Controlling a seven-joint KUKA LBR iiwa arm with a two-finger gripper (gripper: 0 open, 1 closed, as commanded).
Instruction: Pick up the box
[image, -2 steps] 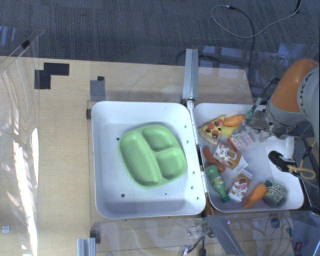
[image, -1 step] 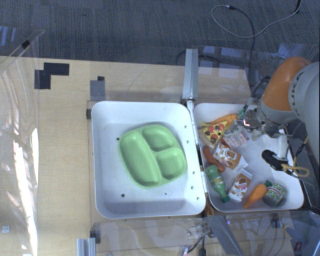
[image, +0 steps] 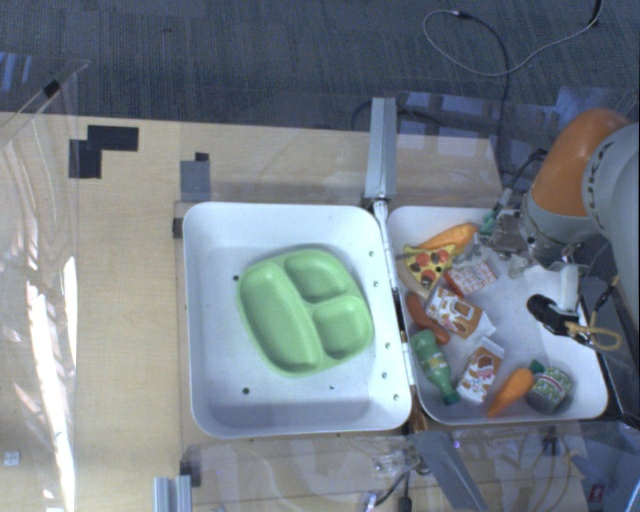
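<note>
A: So, from the camera above the bench, where do things stand?

B: The left bin (image: 200, 400) carries a green divided tray (image: 305, 308); the right bin (image: 590, 405) holds the clutter. Several small boxes lie there: one box (image: 453, 312) near the bin's middle, a second box (image: 481, 371) lower down, and a paler third box (image: 472, 276) just above them.

A: What else is around them?

B: A green bottle (image: 432, 362) sits by the left wall, a carrot (image: 512, 390) and a small can (image: 549, 387) at the near edge, and a pizza slice (image: 425, 264) at the far side.

A: And the gripper?

B: The gripper (image: 515, 235) sits over the far right corner, apart from every box and gripping nothing I can see. Whether it is open or closed I cannot tell.

A: Why would it be there?

B: My guess is that it is poised for a descent; the pick has not begun.
</note>
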